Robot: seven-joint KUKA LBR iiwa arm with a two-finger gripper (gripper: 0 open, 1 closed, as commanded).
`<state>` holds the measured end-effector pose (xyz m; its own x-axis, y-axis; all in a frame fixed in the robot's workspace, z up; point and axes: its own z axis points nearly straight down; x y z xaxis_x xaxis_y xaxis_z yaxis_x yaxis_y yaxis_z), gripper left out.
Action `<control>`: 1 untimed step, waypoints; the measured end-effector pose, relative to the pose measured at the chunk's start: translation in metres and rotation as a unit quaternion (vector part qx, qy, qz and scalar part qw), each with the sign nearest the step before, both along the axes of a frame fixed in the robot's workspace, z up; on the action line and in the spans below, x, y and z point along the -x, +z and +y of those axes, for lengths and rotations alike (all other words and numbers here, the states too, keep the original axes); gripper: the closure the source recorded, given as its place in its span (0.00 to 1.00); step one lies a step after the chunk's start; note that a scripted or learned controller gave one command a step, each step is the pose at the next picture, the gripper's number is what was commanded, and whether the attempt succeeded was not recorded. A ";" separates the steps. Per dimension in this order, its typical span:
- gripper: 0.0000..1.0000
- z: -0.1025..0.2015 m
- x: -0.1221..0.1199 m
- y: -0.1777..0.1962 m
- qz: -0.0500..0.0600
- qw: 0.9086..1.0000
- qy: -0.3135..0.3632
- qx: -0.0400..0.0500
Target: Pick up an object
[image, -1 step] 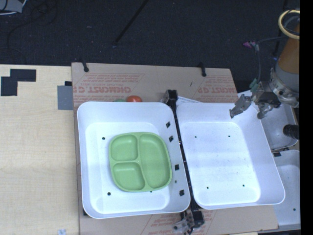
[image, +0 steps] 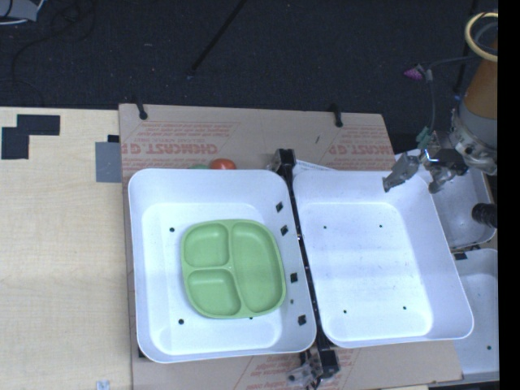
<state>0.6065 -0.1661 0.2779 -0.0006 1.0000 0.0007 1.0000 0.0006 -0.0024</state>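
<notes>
My pincer (image: 416,171) hangs with fingers apart and nothing between them, over the right bin's (image: 382,331) two o'clock corner. The green plate (image: 233,268) lies flat at the left bin's (image: 154,218) centre, well apart from me. It is smooth, glossy, three-compartmented and low-rimmed; I judge my fingers may slip off.

Bench inventory: counts by kind

Two shallow white bins: left bin (image: 154,210), right bin (image: 439,299), set side by side. One green divided plate (image: 233,268) with three compartments, lying in the left bin. One small red-orange object (image: 223,165) just past the left bin's far edge. One arm with one gripper (image: 422,173) near the right bin's far right corner.
</notes>
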 end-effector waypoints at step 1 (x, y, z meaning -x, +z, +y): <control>0.00 0.000 0.008 -0.046 0.002 1.000 0.000 0.000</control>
<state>0.5988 -0.1659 0.2318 -0.0001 1.0000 0.0014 1.0000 0.0001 -0.0066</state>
